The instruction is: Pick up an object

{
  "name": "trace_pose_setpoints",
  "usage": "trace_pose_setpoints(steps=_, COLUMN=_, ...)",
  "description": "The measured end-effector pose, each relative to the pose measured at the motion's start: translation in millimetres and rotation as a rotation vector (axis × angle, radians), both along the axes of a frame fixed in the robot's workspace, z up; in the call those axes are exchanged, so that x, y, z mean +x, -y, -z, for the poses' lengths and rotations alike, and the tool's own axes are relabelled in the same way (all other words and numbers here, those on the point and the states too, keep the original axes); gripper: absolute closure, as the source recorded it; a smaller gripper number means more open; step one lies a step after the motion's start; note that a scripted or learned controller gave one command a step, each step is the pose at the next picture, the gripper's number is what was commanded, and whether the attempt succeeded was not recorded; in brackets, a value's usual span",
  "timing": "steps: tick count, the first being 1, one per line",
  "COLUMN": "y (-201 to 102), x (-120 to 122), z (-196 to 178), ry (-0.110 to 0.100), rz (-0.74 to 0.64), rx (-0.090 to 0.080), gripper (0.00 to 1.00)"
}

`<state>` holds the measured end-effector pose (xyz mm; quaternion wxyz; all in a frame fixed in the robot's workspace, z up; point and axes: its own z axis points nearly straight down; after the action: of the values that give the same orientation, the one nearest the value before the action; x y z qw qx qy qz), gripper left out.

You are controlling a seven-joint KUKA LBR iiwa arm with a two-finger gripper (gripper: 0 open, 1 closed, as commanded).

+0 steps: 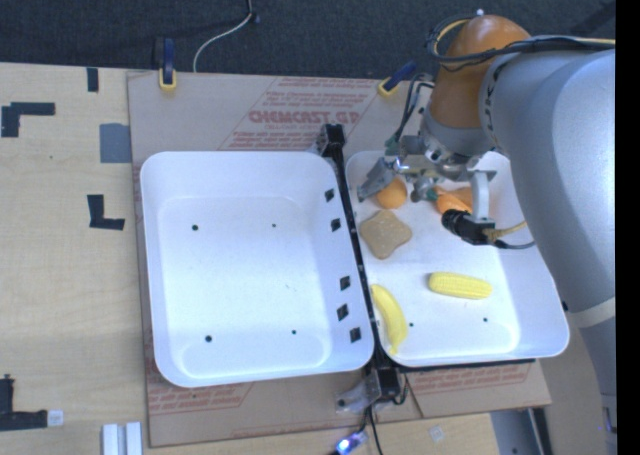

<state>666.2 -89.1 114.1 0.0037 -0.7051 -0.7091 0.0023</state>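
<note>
Two shallow white bins sit side by side on a sheet of brown cardboard [290, 113] printed with faded red lettering, and we take the black divider [345, 243] where the bins meet as our landmark. Far to the left of the divider we see the pale wooden bench top [60, 273] with dark tape marks on it, and beyond the bench a dark carpeted floor crossed by a thin white cable [225, 28]. Immediately left of the divider lies the left bin [160, 183], its floor showing only four small dark dots. Immediately right of the divider lies the right bin [530, 313], which holds the objects. A yellow banana [390, 315] lies just beside the divider near its lower end. A tan, bread-like piece [384, 233] lies close to the divider's middle. An orange round object [392, 193] sits just above it, toward the divider's upper end, and the gripper [400, 175] is down right at this object; we cannot tell how it is set. Farther right of the divider lie a small orange carrot-like piece [452, 203] and a yellow corn cob [460, 286]. The grey arm [560, 143] fills the far right.
</note>
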Motion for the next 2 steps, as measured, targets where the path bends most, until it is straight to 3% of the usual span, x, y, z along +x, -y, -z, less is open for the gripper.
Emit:
trace_pose_setpoints(steps=1, y=3.1, x=2.7, z=-18.3, ry=0.009, rz=0.002, rx=-0.002, gripper=1.0)
trace_pose_setpoints(steps=2, y=85.4, x=-34.8, z=-132.2, ry=0.017, rz=0.012, rx=-0.008, gripper=1.0)
